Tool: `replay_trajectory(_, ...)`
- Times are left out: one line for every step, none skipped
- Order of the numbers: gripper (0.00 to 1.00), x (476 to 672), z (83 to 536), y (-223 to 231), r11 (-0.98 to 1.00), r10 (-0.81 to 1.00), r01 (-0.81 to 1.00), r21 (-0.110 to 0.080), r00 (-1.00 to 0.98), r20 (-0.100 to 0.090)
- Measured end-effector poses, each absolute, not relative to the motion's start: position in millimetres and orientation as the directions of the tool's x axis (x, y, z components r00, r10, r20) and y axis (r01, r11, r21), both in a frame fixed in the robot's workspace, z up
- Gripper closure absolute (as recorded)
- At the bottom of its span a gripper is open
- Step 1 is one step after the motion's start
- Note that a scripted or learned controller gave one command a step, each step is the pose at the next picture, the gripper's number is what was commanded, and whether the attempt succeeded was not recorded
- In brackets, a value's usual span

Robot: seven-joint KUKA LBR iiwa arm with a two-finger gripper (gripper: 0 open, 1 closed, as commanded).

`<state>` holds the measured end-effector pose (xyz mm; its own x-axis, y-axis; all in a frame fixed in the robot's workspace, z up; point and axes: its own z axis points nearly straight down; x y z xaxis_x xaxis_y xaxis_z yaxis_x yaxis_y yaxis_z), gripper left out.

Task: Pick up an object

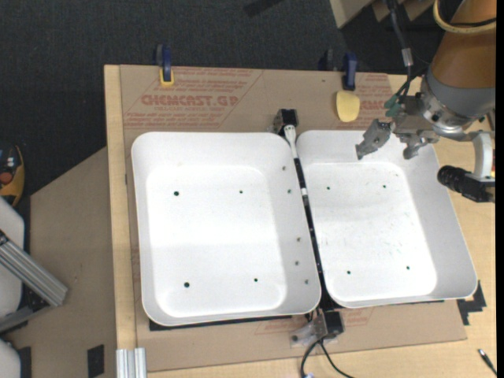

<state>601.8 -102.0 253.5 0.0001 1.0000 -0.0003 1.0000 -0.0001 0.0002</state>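
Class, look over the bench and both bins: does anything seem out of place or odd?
A small pale yellow object lies on the brown board behind the right bin, outside both bins. The gripper hovers over that bin's far edge, with nothing between its fingers.

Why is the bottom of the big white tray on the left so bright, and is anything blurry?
In the camera view, light glares off the left bin, washing out its lower half; the upper half is greyer, in soft shade. The gripper over the right bin looks a bit blurred, and the floor around the bench is dark.
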Motion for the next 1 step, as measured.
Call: replay_trajectory(1.00, 602.4, 264.4, -101.9, 0.001, 1.000, 1.000, 0.003, -0.001, -0.001)
